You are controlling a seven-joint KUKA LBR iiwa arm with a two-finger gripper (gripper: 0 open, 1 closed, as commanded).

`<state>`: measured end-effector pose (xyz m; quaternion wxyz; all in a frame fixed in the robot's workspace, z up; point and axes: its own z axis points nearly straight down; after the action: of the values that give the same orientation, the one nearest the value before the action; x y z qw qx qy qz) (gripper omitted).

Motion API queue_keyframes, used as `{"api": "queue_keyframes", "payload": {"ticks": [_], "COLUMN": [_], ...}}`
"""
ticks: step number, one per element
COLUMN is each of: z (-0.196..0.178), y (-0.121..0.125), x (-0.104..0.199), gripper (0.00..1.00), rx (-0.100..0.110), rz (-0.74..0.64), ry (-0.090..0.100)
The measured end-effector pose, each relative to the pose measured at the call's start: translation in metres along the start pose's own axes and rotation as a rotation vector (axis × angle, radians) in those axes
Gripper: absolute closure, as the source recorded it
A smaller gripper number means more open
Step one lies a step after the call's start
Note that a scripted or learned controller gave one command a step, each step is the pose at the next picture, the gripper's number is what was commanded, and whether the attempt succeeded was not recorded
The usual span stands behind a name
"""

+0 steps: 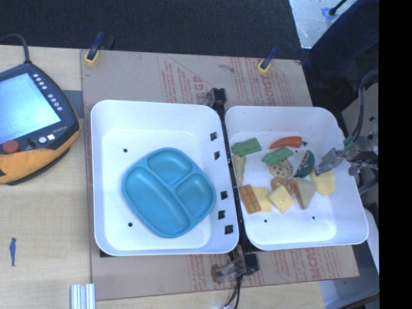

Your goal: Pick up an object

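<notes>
Nearest the camera's foot of the view, the right shallow white bin (335, 227) shows bare floor along its front, and just behind that lies the heap of small toy food pieces: an orange-brown ridged block (250, 199), a pale yellow cheese-like cube (280, 199), a tan wedge (304, 192) and a yellow rounded piece (326, 183). That yellow piece is the likeliest thing to lift, by my reading, because it lies just below and slightly left of the grey metal claw (329, 159), nearly touching it; it looks smooth, plump and short, with no clear long axis. The claw reaches in over the bin's right wall, pointing left toward the heap, and whether its tips stand apart or together cannot be told from this slant. Nothing is seen between them. Behind the heap lie a round speckled cookie (280, 169), a dark teal piece (304, 163), two green strips (246, 147) and a red-orange sausage shape (286, 141). In the left white bin (106, 172) sits a blue three-compartment plastic plate (168, 191), well apart from the claw.
</notes>
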<state>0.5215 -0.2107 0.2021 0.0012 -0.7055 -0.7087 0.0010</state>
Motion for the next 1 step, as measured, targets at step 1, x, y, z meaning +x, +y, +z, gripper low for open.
{"api": "queue_keyframes", "payload": {"ticks": [1], "z": [0.1136], "y": [0.0104], "x": [0.0151], "gripper": [0.00], "rx": [0.001], "rz": [-0.003], "ry": [0.002]}}
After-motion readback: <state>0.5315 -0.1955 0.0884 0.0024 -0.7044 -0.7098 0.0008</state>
